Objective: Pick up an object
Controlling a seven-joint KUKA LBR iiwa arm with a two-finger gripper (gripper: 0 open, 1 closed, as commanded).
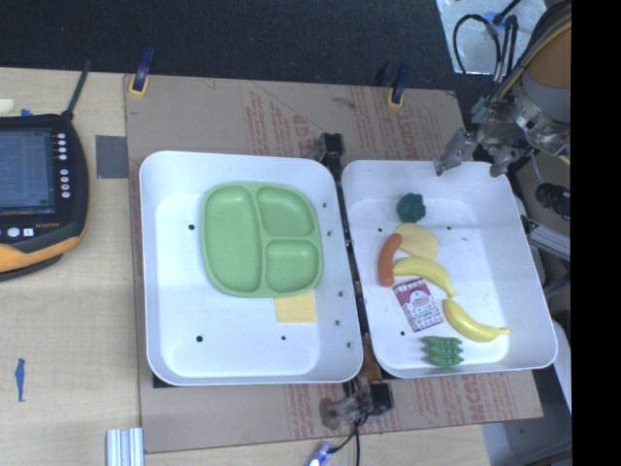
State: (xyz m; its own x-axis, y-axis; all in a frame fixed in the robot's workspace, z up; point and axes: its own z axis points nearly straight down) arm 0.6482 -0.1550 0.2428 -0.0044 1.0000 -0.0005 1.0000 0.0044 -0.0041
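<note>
The right bin (519,260) holds a dark green broccoli piece (411,206), a pale yellow slice (419,238), an orange-red sausage (387,258), two yellow bananas (425,273) (473,322), a small red packet (417,306) and a green vegetable (442,350). My gripper (472,163) hangs over the far right corner of this bin, up and to the right of the broccoli. Its fingers are spread open with nothing between them.
The left bin (165,260) carries a green divided plate (262,238) and a yellow square (295,308) just in front of it. A teach pendant (31,190) lies on the bench at far left. Clamps (392,82) grip the cardboard's far edge.
</note>
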